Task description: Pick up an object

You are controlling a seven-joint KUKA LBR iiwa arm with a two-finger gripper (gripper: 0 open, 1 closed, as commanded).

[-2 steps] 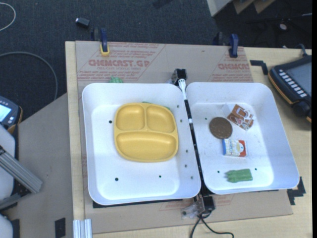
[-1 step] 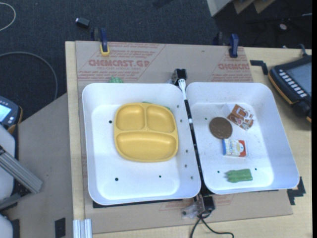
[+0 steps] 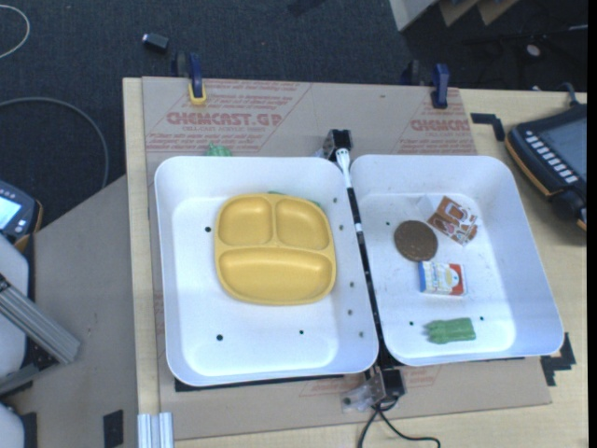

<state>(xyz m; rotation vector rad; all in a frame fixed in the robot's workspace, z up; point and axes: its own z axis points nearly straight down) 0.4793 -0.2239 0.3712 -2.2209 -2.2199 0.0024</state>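
Presently both bins are loaded and nothing is lifted. Left bin carries a yellow tray lying flat near its centre. Right bin carries four small items: a brown disc, a crumpled wrapper just beside it toward the far corner, a small carton nearer the camera, and a green block near the front wall, its long axis running left to right. Gripper state: cannot tell. Judgement: since the arm enters from the right, the right bin's items lie nearer its reach; the green block stands apart from its neighbours and is best gripped across its short side.
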